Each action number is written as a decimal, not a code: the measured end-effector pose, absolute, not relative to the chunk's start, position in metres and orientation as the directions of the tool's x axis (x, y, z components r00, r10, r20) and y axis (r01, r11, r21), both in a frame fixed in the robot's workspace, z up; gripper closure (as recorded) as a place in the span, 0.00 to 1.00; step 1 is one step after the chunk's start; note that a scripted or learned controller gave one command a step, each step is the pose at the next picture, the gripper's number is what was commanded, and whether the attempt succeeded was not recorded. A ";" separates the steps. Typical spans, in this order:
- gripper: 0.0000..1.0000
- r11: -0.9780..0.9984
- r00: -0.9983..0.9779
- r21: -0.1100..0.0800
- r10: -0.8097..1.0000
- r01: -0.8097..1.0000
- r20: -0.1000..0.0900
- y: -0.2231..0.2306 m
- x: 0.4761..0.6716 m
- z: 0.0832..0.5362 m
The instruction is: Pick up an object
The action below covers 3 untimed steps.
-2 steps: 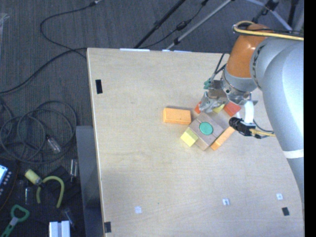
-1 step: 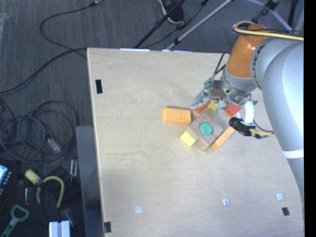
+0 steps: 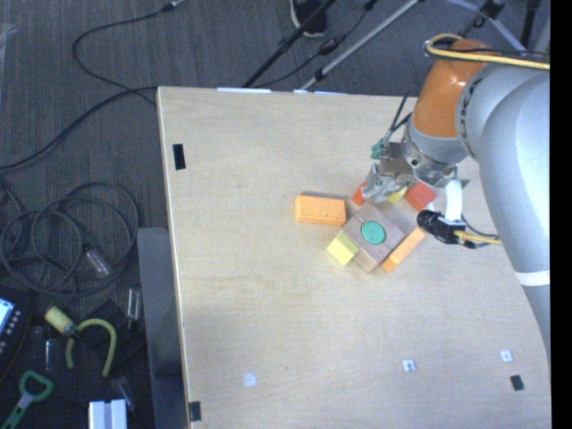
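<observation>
While the grey arm with its orange band reaches in from the right, its gripper sits low over a small cluster of blocks near the middle-right of the pale wooden bench top; whether anything is caught by it cannot be told from this angle, since the metal parts blur into the blocks beneath. Just under the gripper lies a tan block with a green disc on its upper face, turned at a slant; touching its left corner is a small yellow cube; along its right edge leans a narrow orange bar, also at a slant. To the left of the cluster, a little apart from it, rests an orange rectangular block, lying flat and roughly level with the view's horizontal. A red-orange piece shows just right of the gripper, partly hidden by the wrist, and a sliver of similar colour peeks out at the gripper's left; a black cable with a white fitting hangs beside the wrist. Off the bench, on the dark carpet to the left, lie looped black cables and a yellow-green curved tool; tripod legs cross the top of the view.
</observation>
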<state>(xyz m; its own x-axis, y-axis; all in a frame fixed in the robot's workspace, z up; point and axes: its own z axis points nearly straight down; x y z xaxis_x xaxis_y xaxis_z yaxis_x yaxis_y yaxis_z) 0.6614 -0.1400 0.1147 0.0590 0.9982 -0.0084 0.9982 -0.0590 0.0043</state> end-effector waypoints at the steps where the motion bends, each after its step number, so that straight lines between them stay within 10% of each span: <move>1: 0.00 -0.059 0.059 0.004 0.998 0.998 -0.009 -0.140 0.661 0.115; 2: 0.00 -0.029 0.029 0.006 1.000 1.000 -0.004 -0.145 0.670 0.088; 3: 1.00 -0.027 0.027 0.004 1.000 1.000 -0.006 -0.144 0.670 0.096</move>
